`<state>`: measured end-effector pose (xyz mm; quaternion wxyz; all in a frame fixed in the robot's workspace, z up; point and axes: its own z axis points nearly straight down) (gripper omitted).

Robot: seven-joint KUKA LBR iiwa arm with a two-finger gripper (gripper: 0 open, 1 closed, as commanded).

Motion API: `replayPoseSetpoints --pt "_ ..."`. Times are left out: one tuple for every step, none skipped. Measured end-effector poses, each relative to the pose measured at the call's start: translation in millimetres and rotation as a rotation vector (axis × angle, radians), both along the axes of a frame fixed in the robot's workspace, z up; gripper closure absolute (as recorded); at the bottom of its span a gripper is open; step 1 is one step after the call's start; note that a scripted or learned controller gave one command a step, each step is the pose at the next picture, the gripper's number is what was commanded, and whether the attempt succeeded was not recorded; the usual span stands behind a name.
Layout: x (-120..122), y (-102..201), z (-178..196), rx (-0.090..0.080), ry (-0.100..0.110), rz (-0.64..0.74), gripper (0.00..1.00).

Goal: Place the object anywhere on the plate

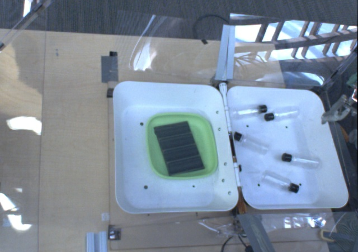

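The dark ribbed block lies flat on the green plate in the left bin, well to the left of the hand and somewhat lower in the view, its long axis running from upper left to lower right at a slight tilt. In the right bin, between the plate and the hand, five clear vials with black caps lie scattered. The hand sits at that bin's right rim on the surface; how far open it is cannot be told, and nothing is seen in its grip.
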<state>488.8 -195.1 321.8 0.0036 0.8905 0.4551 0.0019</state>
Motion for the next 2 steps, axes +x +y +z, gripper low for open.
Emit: replayPoseSetpoints --pt "1 19 17 0.0 -0.003 -0.097 0.0" --pt "-1 -4 -43 0.004 0.004 -0.203 0.0"
